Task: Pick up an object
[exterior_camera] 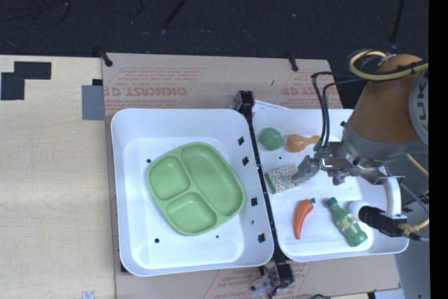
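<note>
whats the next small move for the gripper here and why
Probably a short drop straight down. The gripper hangs in the right bin above the small patterned packet, nothing visible between its fingers. The red pepper and green bottle lie farther off.

Light wood bench (49,178), grey and black patches at its upper left. Brown cardboard sheet (182,84) with red print lies flat on it. Two white bins on the cardboard, side by side: left bin (133,143), right bin (318,245).
</note>
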Tool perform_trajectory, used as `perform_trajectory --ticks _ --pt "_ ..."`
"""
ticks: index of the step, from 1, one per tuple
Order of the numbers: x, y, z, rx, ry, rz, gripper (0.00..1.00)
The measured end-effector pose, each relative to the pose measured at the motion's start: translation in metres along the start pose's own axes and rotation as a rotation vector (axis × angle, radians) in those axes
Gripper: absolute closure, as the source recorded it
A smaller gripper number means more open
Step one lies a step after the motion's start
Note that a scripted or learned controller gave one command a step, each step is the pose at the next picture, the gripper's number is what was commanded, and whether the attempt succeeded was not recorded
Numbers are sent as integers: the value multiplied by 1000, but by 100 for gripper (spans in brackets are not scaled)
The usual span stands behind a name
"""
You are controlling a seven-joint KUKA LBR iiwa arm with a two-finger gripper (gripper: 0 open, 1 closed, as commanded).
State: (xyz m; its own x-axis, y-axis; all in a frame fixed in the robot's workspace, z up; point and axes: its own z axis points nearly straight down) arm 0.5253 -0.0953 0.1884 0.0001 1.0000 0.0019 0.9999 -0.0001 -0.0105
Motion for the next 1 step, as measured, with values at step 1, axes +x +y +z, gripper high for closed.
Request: perform_trajectory --ticks 1 --pt "-6 0 62 0 0 1 0"
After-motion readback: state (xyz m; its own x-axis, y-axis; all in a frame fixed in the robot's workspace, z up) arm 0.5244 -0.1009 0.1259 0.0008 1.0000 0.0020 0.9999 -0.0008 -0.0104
